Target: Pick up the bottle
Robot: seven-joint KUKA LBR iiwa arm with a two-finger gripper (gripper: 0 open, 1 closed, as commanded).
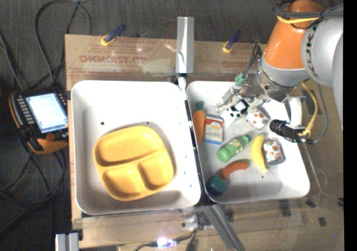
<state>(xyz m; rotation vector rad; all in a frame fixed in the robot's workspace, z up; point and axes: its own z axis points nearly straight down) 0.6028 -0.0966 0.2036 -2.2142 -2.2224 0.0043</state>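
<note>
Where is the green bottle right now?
The green bottle lies in the right bin, between the small carton and the banana.

Arm w/ orange band reaches in from right; gripper [241, 101] low over right bin [290, 186], upper part. Green bottle [233, 148] lies tilted mid-bin, betw. small carton [213, 130] & banana [257, 153], apart from gripper. Carrot [199, 124] along bin's left wall. Yellow divided tray [134, 161] in left bin [89, 99].
</note>
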